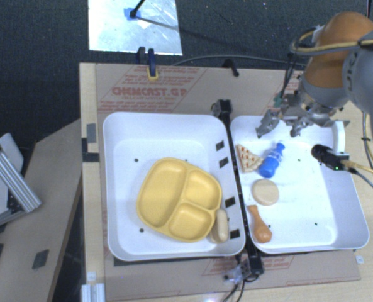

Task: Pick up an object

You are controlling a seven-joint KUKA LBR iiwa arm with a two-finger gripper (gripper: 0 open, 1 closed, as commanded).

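Four items crowd right bin (346, 228), end effector (280, 126) open above blue bottle (272, 160)

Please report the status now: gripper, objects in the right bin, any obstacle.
Gripper open, holding nothing, above the right bin. Blue bottle just below it, pizza slice touching the bottle's left side. No obstacle over the bottle.
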